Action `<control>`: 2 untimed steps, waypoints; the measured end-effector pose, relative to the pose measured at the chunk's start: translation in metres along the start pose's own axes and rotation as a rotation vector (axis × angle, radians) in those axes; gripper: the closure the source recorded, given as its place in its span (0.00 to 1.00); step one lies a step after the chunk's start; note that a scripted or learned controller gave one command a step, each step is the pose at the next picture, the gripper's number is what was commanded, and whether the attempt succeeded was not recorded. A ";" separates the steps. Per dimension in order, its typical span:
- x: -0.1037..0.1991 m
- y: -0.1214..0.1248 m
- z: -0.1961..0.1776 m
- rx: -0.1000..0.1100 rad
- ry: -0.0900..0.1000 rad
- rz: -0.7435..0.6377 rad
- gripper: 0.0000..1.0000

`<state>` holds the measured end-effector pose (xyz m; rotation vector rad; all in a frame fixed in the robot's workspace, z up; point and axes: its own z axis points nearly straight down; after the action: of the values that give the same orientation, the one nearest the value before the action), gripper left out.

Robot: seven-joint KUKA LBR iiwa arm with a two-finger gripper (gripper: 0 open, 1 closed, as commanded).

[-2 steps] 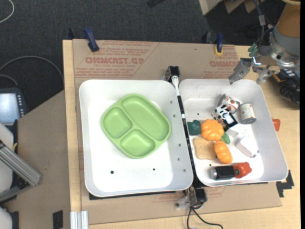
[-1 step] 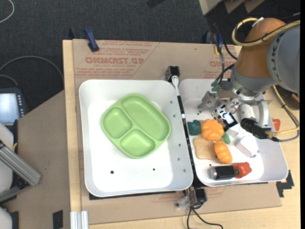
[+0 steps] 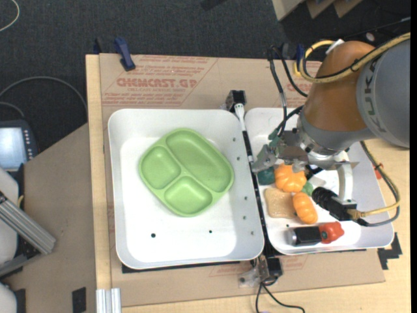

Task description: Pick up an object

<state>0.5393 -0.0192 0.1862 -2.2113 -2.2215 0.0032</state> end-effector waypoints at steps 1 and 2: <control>0.098 -0.036 -0.077 -0.013 0.000 -0.006 0.00; 0.123 -0.062 -0.015 0.003 -0.003 0.002 0.00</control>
<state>0.4770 0.1034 0.2015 -2.2136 -2.2192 0.0098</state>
